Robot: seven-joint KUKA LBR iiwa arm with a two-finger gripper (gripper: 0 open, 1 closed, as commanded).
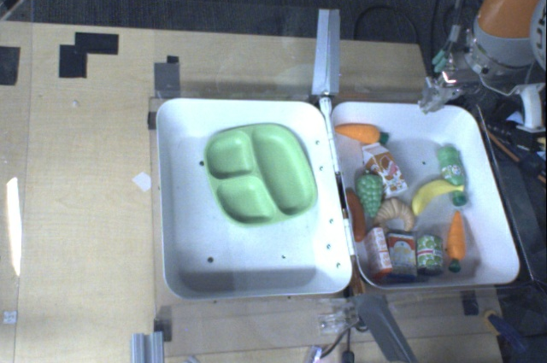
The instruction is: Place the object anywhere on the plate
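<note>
Green plate [260,172], white bins [179,207]

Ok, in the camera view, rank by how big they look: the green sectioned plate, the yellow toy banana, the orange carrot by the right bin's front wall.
Green sectioned plate
Yellow toy banana
Orange carrot
Banana and carrot look close, so their order is unsure.

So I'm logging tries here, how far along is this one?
Nothing looks done: the green plate in the left bin has no object on it. The gripper is over the right bin's far corner, with nothing visible between its fingers. The carrot, banana and other toys lie in that bin. Picking and placing remain.
</note>
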